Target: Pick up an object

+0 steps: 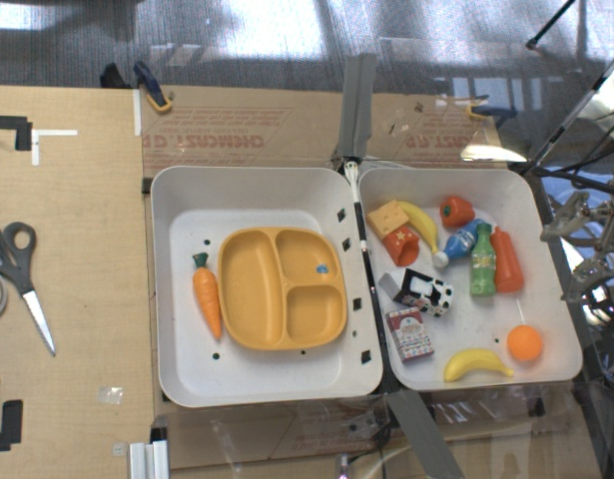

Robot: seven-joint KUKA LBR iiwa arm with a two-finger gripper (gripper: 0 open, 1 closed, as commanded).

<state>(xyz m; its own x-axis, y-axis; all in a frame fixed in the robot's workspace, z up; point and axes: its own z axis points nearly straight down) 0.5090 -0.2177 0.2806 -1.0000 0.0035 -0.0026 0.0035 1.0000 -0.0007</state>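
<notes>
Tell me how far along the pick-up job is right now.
Nothing looks picked yet. The carrot lies beside the yellow divided plate in the left bin; the bananas, orange ball and bottles lie in the right bin. Choosing, grasping and lifting an object all remain.

The yellow tray [283,287] filled most of the left bin [177,367]; a carrot [207,297] crowded its left side; open floor remained below the tray and above it.
</notes>
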